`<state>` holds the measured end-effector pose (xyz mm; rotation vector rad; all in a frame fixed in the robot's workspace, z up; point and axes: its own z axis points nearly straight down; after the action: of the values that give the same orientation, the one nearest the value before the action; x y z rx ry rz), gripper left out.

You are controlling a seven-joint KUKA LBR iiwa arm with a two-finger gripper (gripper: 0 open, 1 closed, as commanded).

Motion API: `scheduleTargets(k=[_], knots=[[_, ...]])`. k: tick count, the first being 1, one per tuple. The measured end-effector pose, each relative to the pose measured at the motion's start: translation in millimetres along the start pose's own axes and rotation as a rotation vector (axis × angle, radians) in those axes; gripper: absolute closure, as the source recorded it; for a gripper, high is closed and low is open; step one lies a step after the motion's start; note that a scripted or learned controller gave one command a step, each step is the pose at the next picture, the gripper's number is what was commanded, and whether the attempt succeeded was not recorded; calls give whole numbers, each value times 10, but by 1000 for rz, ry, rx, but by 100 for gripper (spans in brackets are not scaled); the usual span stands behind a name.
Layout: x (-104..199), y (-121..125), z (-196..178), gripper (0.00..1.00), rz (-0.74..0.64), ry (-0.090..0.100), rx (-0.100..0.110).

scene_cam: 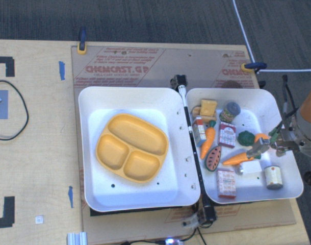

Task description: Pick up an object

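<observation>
Because the task only asks for one object, the yellow divided plate [132,147] sits alone in the left bin [89,103], left of frame centre, while the clutter fills the right bin [293,185]: a carrot [208,141], a watermelon slice [213,158], small boxes, a can [273,177]. At mid-right the gripper [261,147] reaches over a second carrot [240,158], seemingly its target; whether it is spread or clamped I cannot tell.

Colours in the two white bins [89,106]
Left: yellow-orange divided tray [132,147]. Right: orange carrots [239,158], red-and-white cartons [226,182], dark green piece [245,137].
</observation>
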<state>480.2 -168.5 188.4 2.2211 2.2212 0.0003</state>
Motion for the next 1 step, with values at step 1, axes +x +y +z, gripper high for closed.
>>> scheduleTargets(k=[1], knots=[[129, 135, 916, 0, 1, -1, -7]])
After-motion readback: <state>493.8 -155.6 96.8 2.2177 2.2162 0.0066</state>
